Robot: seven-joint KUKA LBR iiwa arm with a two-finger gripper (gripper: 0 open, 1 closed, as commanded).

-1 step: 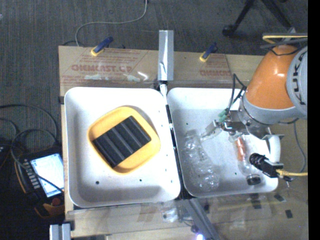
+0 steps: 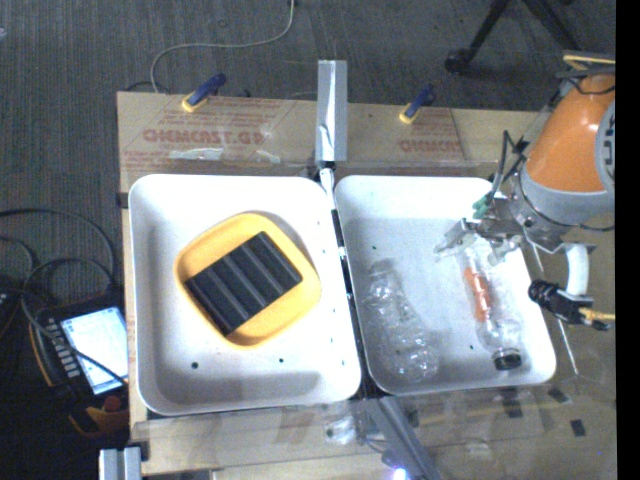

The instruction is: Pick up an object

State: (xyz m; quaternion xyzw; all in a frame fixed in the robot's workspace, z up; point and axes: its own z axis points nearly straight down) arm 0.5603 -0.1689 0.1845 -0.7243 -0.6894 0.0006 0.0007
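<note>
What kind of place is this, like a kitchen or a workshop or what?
Probably a robotics lab or test cell, not a kitchen. A robot arm reaches over two white bins on a plywood bench held by clamps, and office chair legs stand on the carpet behind.

The arm (image 2: pixel 575 158) has a rounded orange band above a grey wrist ring, with black lettering partly visible on a white patch at its right edge. Thin dark cables run beside the wrist toward slim metallic end hardware with green touches.
</note>
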